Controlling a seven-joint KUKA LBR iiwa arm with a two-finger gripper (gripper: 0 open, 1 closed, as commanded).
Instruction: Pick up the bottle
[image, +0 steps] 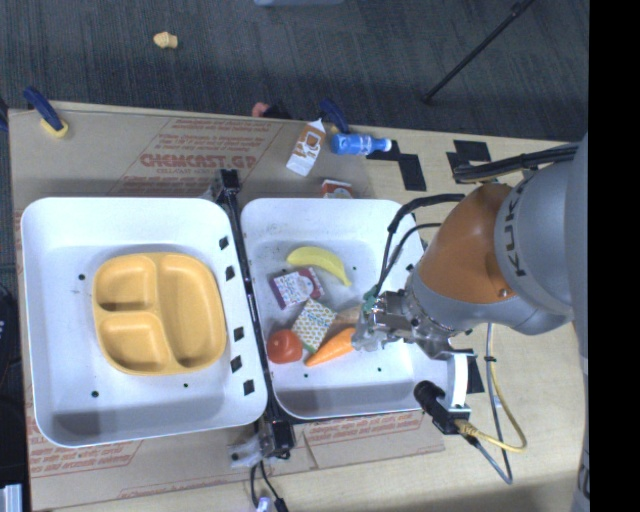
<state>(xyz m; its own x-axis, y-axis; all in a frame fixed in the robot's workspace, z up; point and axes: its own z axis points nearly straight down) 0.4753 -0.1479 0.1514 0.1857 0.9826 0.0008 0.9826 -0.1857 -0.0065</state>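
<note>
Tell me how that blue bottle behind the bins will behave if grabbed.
The blue bottle lies on its side on the bench, so it will probably roll if nudged. It looks small and plastic: likely light, perhaps slippery for the gripper, now over the right bin.

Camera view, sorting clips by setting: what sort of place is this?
Probably a robot lab bench for grasping trials: two white bins side by side on cardboard, toy food such as a banana, and a grey-and-orange arm reaching in.

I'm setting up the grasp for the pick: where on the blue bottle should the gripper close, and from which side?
Probably across the middle of the bottle. It lies on its side on the bench beyond the right bin, long axis running left-right, so come straight down with fingers closing across its narrow width. The gripper sits over the bin, near the carrot.
</note>
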